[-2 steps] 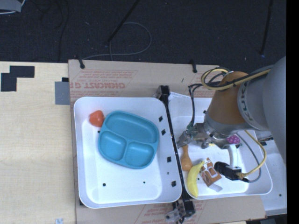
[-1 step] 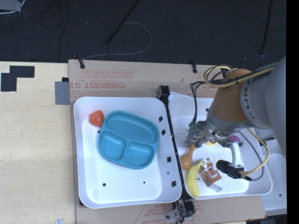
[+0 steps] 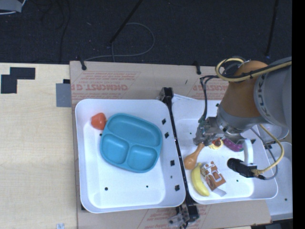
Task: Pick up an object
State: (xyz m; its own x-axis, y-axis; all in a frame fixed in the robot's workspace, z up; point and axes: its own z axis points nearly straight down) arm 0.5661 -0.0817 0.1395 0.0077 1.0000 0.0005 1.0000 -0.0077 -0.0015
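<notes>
gripper (image 3: 206, 136) perhaps touching wooden spoon (image 3: 193, 156)

I have one fixed camera, set above the bench (image 3: 33, 142) and looking down at a slant. It sits far enough back that both bins fit whole: the left bin (image 3: 125, 194) fills the middle of the frame, the right bin (image 3: 267, 187) the lower right. The far edge of the bench crosses the upper third, with dark floor (image 3: 143, 18) beyond along the top. The arm (image 3: 264, 97) enters from the right edge.
</notes>
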